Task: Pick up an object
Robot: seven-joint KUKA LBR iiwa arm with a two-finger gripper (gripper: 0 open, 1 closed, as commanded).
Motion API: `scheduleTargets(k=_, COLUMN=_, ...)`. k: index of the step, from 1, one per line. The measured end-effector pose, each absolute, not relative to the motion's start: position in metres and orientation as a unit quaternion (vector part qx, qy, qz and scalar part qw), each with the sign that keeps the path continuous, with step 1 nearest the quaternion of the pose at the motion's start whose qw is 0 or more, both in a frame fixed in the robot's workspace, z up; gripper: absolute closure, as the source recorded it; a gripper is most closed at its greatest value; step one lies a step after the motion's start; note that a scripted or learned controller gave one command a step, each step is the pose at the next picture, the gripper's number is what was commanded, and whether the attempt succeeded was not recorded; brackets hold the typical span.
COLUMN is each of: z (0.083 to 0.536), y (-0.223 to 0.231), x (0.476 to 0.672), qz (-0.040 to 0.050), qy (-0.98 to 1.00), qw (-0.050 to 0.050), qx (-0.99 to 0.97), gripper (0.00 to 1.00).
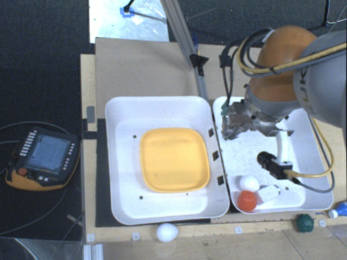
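A white ball (249, 182) and a red ball (248, 200) lie touching at the right bin's (320, 199) 7 o'clock corner, the red one at the white one's 6 o'clock. Just beside them, at 3 o'clock, lies a small white piece (269, 193).

A square yellow plate (174, 159) lies flat mid-left bin (122, 145).

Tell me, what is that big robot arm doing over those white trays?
The grey and orange robot arm reaches in over the right bin, and its end effector hangs near that bin's upper left corner. It is trying to pick something up, but nothing shows in its grip yet. A red ball and a white ball sit at the near edge of that bin. The left bin holds a yellow plate. Another white ball lies outside the bins on the bench.
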State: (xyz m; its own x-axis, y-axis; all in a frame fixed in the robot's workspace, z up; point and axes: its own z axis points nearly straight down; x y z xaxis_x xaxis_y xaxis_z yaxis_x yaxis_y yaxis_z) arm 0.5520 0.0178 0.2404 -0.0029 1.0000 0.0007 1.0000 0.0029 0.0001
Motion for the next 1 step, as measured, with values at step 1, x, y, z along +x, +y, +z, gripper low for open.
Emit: scheduleTargets(k=1, z=0.2369, y=0.0565, x=0.5285, qz=-0.0004, qy=-0.708, qw=0.0, qx=-0.706, gripper=1.0)
